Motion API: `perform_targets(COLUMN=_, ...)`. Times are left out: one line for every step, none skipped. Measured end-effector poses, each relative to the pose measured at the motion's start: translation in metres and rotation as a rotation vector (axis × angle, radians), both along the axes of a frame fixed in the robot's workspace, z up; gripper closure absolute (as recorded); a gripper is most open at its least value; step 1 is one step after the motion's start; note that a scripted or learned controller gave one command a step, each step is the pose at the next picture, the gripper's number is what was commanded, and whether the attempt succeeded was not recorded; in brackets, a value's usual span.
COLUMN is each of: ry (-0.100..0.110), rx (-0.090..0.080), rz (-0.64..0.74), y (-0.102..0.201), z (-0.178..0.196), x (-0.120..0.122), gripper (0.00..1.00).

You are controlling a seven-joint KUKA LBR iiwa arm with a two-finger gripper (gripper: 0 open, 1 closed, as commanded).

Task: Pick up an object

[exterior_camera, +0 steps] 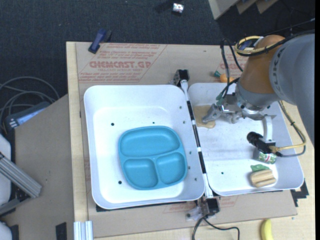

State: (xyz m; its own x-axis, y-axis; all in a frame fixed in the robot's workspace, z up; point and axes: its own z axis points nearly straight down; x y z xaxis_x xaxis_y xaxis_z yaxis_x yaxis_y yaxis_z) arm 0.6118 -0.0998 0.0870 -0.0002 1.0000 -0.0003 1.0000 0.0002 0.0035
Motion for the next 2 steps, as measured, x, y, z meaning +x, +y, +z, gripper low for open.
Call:
perform_targets(ry=-0.004, rx=0.001, rz=-0.002, y=0.001, z=0.011, x=0.001, gripper=1.0)
perform_targets(ry=0.001, rx=-0.001, rz=-0.001, y=-0.045, z=0.098, x=0.002, gripper=1.0)
